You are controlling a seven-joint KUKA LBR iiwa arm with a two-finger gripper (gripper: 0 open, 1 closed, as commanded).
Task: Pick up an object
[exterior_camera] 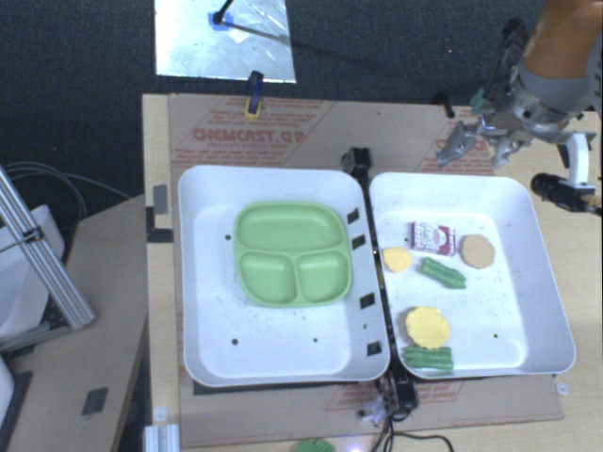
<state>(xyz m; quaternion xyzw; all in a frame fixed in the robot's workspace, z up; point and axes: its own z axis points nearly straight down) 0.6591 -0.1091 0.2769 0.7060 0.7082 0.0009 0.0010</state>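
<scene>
The end effector [479,147] hangs above the far edge of the right bin [542,252], near its far left corner and over the brown board beneath. Its two fingers [456,146] are spread apart with nothing between them. The grey wrist and orange band of the arm [558,45] rise toward the upper right corner of the view.

All the loose objects lie in the right bin, well apart from the end effector. A small red and white carton [432,238] sits near the middle, with a round tan biscuit [478,250] just beside it on the right. A small yellow piece [397,260] lies close to the left wall, and a green bean pod [442,273] lies at a slant just to its right. Nearer the front, a larger yellow disc [427,327] rests just above a second green pod [429,358], which sits against the front rim near the left corner. The right half and the far strip of this bin's floor are bare, leaving open room along the right wall.

The left bin [203,252] holds a pale green divided tray [290,253] at its centre, with bare white floor all round it up to the rims. The two bins meet along a narrow seam with black clips [359,243]. The surface [104,281] extends to the left of the bins.
</scene>
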